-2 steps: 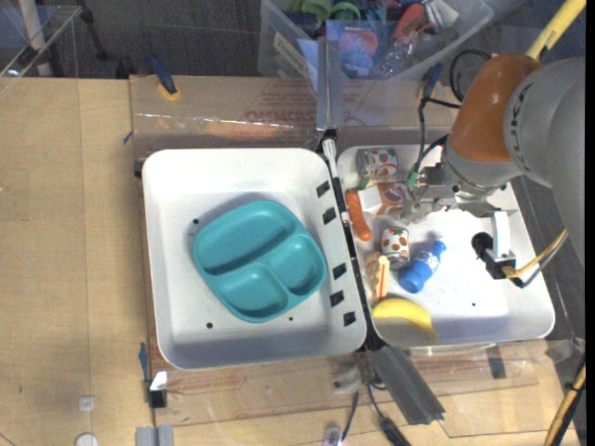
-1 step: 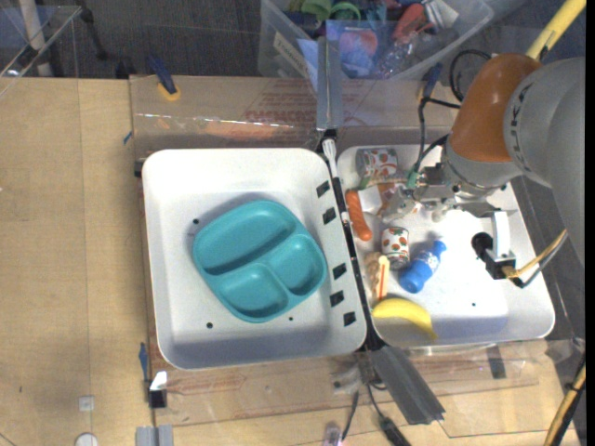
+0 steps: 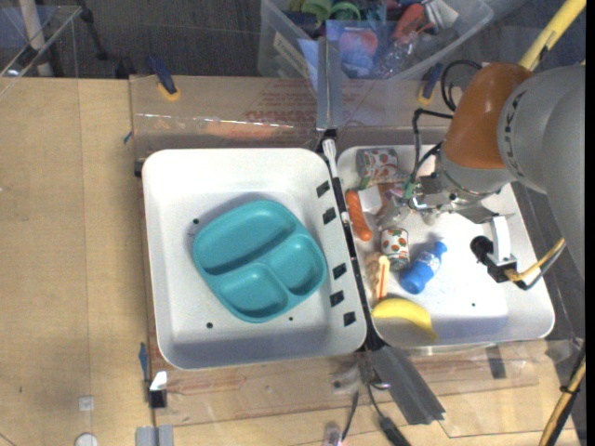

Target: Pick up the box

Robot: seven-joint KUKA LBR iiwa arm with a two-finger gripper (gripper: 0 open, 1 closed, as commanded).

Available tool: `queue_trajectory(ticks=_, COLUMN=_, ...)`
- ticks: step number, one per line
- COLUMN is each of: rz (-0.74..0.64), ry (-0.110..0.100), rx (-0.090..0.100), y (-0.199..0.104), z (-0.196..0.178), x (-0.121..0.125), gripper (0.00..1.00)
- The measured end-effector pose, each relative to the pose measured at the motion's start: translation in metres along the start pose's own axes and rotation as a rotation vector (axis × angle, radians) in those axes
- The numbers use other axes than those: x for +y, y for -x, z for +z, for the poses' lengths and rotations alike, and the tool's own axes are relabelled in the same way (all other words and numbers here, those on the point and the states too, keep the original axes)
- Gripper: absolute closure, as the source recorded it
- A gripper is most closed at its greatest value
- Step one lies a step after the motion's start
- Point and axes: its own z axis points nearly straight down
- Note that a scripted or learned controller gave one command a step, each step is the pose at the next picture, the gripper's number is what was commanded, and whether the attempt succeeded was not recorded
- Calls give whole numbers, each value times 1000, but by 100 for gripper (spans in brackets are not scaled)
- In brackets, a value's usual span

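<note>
Counter (image 3: 65, 249): I see pale wood carrying two white bins side by side.
Arm (image 3: 548, 124): it reaches in from the right, orange band above the wrist, hanging over the back of the right bin.
Left bin (image 3: 167, 184): it holds a teal divided plate (image 3: 258, 258), lying flat near the middle.
Right bin (image 3: 521, 314): it is crowded along its left side, so my approach room is tight there.
Gripper (image 3: 416, 200): it sits low over the clutter at the back of the right bin; I cannot tell its state from this angle.
Banana (image 3: 403, 314): yellow, at the front left corner of the right bin.
Bottle (image 3: 423, 266): blue, lying tilted just right of the box.
Carrot (image 3: 358, 214): orange, along the left wall, behind the box.
Box (image 3: 394, 242): small, white with red and green print, in the right bin's left half, between carrot and bottle, near the gripper but apart from it.
Handling: I judge the box light, stiff cardboard that could dent or slip; I would pinch two opposite flat faces, clear of the bottle.
</note>
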Motion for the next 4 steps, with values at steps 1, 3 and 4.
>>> queue_trajectory(ticks=1, rz=1, ry=6, rx=-4, y=1, z=-11, x=2, gripper=100)
queue_trajectory(ticks=3, rz=139, ry=-35, rx=6, y=5, z=1, x=29, gripper=0)
queue_trajectory(ticks=4, rz=138, ry=-36, rx=2, y=5, z=-8, x=29, gripper=100)
